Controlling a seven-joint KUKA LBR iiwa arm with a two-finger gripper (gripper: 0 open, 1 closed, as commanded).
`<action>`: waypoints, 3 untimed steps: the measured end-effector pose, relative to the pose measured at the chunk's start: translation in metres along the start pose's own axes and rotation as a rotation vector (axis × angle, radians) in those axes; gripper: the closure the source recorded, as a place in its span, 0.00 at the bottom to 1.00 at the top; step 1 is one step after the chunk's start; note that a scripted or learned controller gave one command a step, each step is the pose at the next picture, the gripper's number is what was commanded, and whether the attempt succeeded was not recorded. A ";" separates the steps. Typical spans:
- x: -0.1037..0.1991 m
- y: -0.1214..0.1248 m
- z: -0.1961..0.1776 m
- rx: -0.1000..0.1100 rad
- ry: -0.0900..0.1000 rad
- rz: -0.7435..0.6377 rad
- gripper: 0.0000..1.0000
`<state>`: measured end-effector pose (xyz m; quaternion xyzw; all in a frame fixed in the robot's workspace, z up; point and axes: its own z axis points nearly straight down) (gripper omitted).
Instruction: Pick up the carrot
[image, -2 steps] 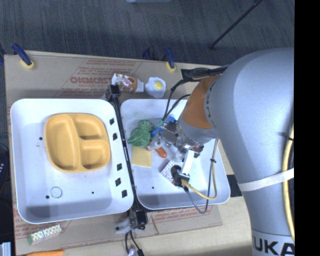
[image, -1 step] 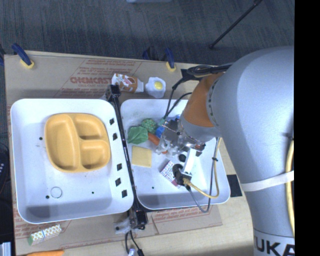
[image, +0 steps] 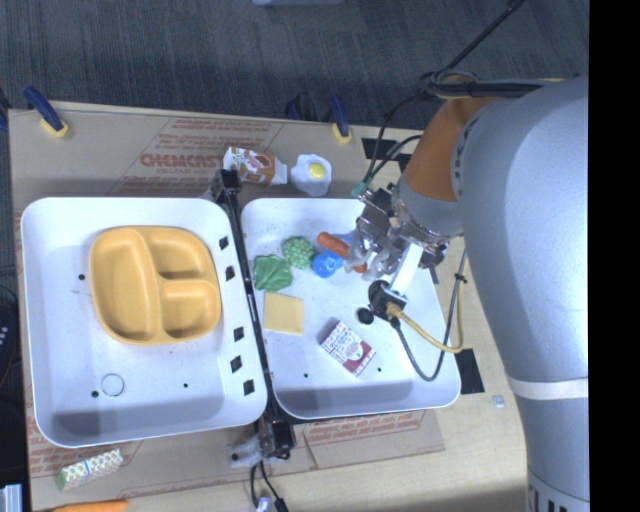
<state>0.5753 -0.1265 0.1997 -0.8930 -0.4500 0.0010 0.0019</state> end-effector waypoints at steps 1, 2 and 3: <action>-0.024 0.032 -0.043 0.001 -0.001 0.277 1.00; -0.022 0.092 -0.074 -0.002 -0.001 -0.044 1.00; -0.016 0.089 0.093 0.001 -0.001 0.110 1.00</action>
